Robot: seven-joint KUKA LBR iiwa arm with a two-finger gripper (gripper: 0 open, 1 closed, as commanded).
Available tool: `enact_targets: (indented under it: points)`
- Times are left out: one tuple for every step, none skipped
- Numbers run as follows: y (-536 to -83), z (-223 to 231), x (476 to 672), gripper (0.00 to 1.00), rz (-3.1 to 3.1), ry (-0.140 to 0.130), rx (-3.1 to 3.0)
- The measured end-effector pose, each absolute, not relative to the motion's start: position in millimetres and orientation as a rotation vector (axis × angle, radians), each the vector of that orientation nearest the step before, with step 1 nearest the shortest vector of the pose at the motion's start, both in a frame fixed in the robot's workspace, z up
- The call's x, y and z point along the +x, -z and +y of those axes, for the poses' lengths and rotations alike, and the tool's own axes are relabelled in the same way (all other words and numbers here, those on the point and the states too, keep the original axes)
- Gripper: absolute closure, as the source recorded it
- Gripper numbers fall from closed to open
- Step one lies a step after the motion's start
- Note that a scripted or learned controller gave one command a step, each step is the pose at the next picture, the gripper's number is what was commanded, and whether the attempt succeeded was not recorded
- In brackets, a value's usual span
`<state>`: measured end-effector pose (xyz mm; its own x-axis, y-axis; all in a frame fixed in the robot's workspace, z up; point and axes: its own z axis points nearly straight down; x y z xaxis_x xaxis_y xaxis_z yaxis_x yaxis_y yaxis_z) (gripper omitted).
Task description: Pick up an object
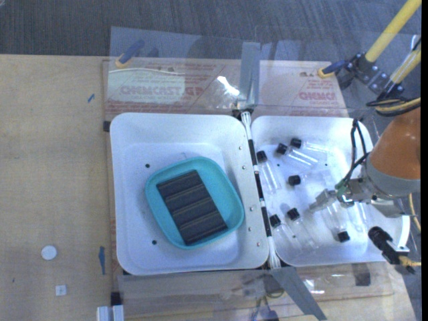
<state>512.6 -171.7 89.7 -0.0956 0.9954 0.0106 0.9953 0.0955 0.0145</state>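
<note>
On the wooden worktop [53,146] sit two white bins side by side. The left bin [134,139] has a teal tray [231,202] lying in it, and the tray holds a dark block [192,207] with ridges across it. The tray sits a bit turned, near the middle of that bin. The right bin [338,249] has many small clear tubes with black caps, lying on their sides and spread about. One tube [304,144] lies near the top of the bin, one black cap [293,180] sits near the middle, and another cap [343,235] sits lower down toward the right. The grey arm with its orange band [400,149] comes in from the right, over the right bin. The hand [324,202] points left and hangs low over the middle of the right bin, near the clear tubes. It is small and blurry, so I cannot tell if its fingers are apart or together, or if a tube is between them. A yellow pole [396,24] leans in at the top right corner. A small white disc [49,252] lies on the worktop, well apart from the bins, at the left.
</note>
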Motion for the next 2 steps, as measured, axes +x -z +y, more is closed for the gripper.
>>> enact_targets:
  points:
    - [-99, -177, 512.0, 1.0, 2.312, -0.02, 2.113]
    - [-165, -107, 513.8, 1.0, 2.334, -0.001, 2.101]
